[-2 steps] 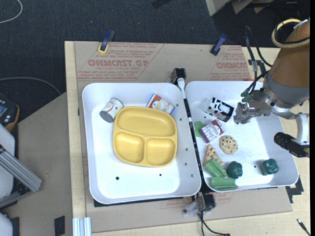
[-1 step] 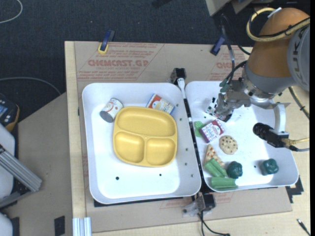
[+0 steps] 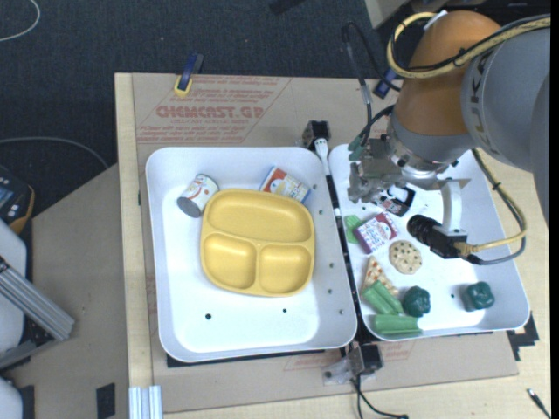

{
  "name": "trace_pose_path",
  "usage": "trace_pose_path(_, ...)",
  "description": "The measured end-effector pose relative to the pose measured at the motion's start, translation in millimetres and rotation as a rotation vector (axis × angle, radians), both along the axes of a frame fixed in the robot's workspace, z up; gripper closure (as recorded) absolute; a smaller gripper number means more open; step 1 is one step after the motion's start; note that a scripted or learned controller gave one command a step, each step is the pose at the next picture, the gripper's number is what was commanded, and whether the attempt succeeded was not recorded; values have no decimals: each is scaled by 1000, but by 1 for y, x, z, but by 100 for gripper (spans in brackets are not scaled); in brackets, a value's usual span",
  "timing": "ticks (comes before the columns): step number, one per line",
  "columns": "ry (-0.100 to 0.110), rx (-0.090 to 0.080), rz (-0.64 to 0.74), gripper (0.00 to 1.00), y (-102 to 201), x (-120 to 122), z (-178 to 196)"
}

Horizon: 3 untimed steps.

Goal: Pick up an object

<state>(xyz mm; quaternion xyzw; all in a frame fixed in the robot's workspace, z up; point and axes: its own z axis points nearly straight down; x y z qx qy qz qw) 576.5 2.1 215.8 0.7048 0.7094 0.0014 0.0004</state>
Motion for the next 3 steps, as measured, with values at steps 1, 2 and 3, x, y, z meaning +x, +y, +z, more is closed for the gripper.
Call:
trace_pose_path(1, 5, -1, -5, 100, 2, -8, 0)
trace_pose_path(2, -2, -1, -5, 100, 6, -2, 20)
trace_pose_path(3, 7, -1, -6, 100, 11, -2, 2)
